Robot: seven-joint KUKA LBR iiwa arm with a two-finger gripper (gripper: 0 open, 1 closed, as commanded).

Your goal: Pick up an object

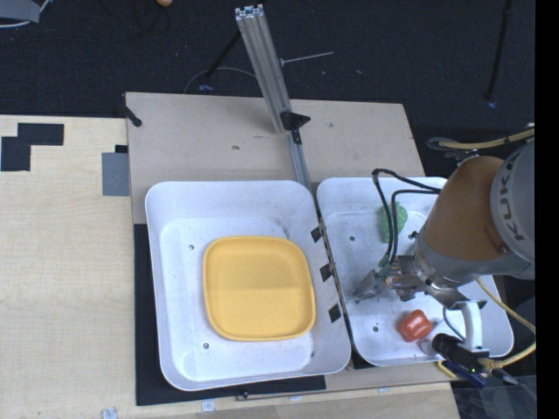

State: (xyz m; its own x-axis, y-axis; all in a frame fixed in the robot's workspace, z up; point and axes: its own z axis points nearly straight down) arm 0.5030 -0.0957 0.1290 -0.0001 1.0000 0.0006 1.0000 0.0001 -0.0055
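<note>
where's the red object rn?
The red object lies in the right bin, near its front edge, just below the gripper and the arm's wrist.

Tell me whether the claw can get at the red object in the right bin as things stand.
Probably yes: the red object lies uncovered on the right bin floor, close beside the claw, with nothing between them.

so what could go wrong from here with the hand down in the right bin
1. The hand sits over bare bin floor, with the red object and the green object both off to the sides, so a grasp here may well catch nothing.
2. The black cable loops right over the green object and could snag or get in the way.
3. The arm's wrist hangs close above the red object and may nudge it.
</note>
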